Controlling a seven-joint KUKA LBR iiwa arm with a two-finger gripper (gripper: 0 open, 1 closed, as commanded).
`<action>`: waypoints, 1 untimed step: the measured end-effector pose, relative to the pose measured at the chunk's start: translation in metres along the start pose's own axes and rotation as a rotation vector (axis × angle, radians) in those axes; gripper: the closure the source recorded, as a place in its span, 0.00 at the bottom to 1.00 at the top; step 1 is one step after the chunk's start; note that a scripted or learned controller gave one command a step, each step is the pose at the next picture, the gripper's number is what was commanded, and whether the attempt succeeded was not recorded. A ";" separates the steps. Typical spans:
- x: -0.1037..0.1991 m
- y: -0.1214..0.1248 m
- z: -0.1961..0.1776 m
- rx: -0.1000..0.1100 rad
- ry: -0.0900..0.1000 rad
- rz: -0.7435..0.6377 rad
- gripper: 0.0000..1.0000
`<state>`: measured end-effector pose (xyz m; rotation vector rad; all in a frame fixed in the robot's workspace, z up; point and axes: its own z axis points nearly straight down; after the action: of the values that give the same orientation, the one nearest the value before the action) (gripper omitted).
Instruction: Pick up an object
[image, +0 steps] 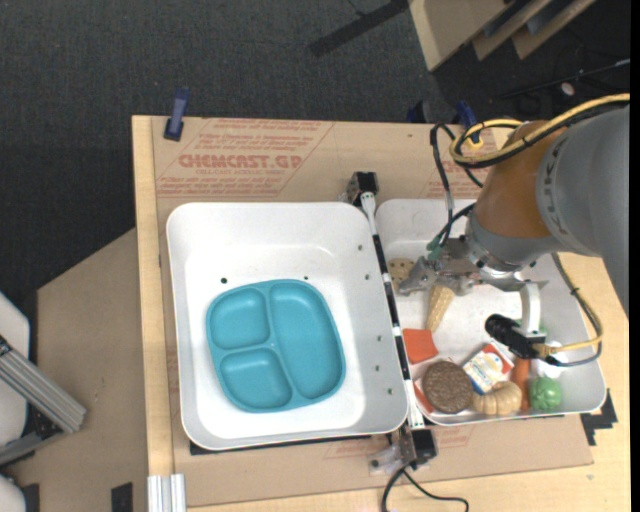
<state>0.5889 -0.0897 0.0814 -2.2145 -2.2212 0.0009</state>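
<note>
— While the left bin (190, 330) holds a teal divided plate (276, 343), what sits in the right bin (590, 385)?

— Toy food along its near side: an orange block (419, 345), a brown patty (447, 386), a small carton (488, 369), a green piece (546, 394). A pale corn cob (439, 306) lies below the gripper (440, 272).

— And the gripper's state?

— Cannot tell; the wrist hides it.

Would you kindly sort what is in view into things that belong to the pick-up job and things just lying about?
Job: gripper; right bin; cream cone; orange block; brown disc; green ball.
Lying about: left bin; teal divided plate.
</note>
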 end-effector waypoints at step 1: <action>-0.002 0.001 -0.015 -0.006 -0.002 0.003 1.00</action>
<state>0.5896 -0.0920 0.0961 -2.2226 -2.2216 -0.0036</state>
